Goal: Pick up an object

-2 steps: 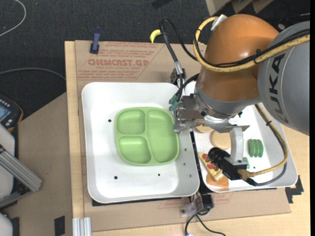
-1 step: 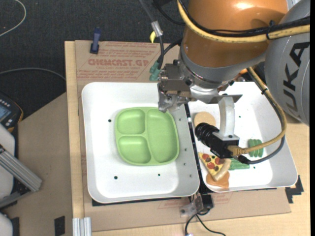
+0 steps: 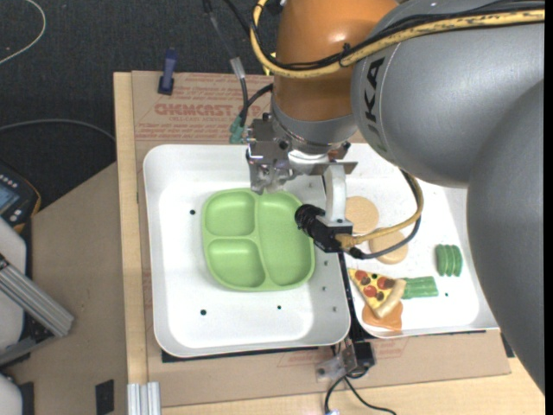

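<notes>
A light green divided plate (image 3: 256, 239) lies in the left white bin (image 3: 173, 258). My gripper (image 3: 296, 190) hangs over the plate's far right edge, near the wall between the bins. Its fingers (image 3: 259, 176) stand apart and open, one at the plate's back rim and the other toward the right bin, with nothing held between them. In the right bin (image 3: 467, 314) lie a pizza slice (image 3: 380, 290), a tan round disc (image 3: 361, 214), a second tan piece (image 3: 390, 251), a ridged green piece (image 3: 448, 259) and a green block (image 3: 421, 287).
The big grey arm with its orange band (image 3: 320, 33) covers the back of the right bin. A cable (image 3: 393, 230) loops from the wrist over the tan pieces. Brown cardboard (image 3: 194, 102) lies behind the bins, with a blue clip (image 3: 167, 72) on it.
</notes>
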You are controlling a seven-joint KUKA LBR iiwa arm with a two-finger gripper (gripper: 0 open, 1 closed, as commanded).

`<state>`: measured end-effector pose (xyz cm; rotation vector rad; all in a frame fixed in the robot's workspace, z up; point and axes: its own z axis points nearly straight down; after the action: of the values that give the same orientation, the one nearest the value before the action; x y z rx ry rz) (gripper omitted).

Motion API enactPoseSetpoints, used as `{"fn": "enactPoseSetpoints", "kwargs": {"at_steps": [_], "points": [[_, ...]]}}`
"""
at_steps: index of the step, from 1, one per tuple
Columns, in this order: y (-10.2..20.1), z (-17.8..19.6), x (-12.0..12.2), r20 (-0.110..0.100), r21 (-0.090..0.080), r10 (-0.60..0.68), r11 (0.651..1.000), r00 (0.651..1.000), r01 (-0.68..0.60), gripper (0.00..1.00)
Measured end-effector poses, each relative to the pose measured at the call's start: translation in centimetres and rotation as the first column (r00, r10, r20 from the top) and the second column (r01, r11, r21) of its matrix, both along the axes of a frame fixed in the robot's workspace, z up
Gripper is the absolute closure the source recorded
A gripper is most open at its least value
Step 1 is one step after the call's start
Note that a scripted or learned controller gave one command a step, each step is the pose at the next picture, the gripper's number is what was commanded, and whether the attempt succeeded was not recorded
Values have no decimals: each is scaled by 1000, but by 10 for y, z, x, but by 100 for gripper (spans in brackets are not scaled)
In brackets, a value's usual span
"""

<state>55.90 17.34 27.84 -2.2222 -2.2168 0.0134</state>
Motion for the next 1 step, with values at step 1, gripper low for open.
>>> {"fn": "enactPoseSetpoints", "kwargs": {"at_steps": [1], "points": [[54,-106,-17,-6,2,7,1000,1000,-7,100]]}}
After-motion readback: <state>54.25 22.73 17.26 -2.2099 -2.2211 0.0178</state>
